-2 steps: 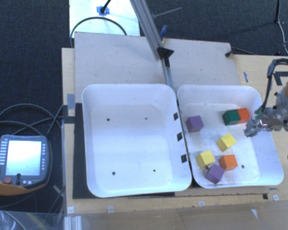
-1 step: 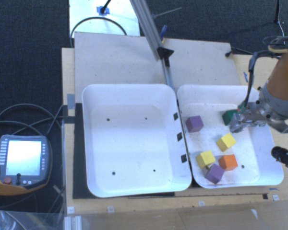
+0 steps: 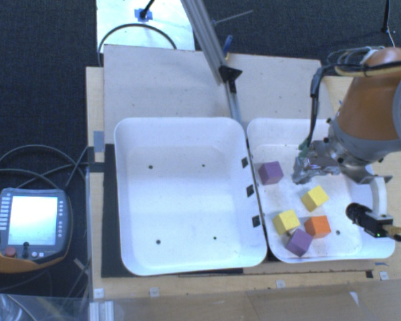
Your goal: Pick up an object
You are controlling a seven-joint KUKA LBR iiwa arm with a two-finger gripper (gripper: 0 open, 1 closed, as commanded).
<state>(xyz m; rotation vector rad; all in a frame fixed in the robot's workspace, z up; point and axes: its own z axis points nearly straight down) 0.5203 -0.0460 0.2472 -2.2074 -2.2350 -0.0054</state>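
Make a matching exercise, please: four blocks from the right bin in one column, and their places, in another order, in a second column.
Things:
1. purple block beside the bin divider
2. yellow block below the gripper
3. orange block
4. purple block at the front

Places:
A. touching the other yellow block and the orange one, closest to the front rim
B. alone, near the left wall of the right bin
C. just right of the front purple block
D. between the gripper and the orange block

Pairs: 1-B, 2-D, 3-C, 4-A
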